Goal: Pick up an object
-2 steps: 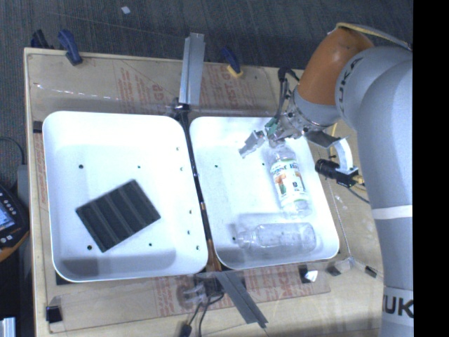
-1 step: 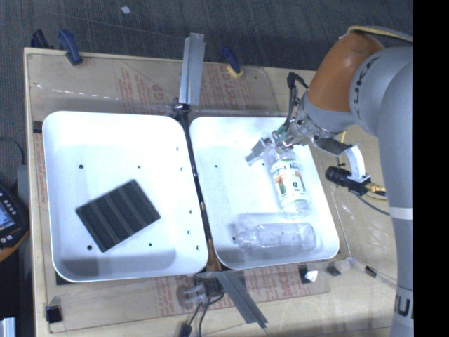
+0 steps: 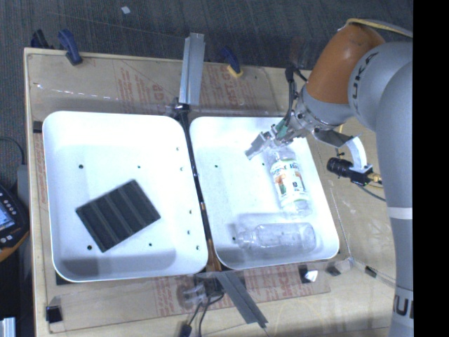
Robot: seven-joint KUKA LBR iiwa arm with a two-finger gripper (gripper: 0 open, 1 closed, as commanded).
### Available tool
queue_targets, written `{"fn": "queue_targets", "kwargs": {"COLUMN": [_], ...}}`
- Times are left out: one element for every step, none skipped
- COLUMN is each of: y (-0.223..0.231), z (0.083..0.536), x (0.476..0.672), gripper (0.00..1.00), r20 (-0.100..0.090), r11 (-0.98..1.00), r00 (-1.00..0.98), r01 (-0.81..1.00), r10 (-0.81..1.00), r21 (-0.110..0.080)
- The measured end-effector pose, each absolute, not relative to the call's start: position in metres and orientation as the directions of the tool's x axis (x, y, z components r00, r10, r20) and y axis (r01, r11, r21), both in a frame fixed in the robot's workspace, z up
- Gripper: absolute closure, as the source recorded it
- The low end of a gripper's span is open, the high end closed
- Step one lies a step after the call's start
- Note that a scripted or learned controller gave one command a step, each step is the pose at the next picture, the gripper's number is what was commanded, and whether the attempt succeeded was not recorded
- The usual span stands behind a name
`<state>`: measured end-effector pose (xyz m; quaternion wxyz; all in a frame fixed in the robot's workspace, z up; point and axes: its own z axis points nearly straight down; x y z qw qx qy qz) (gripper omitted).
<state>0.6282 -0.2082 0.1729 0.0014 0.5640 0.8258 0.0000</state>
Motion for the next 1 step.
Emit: {"fn": "queue_targets", "kwargs": {"y": [-0.1969], "z": [0.1365], "x": [0.6205], "gripper": [0.00], "r20": [0.002], "r11": [0.532], "r00": [-0.532], "r01": [0.846], "r10": [0.846], "r21": [-0.002]}}
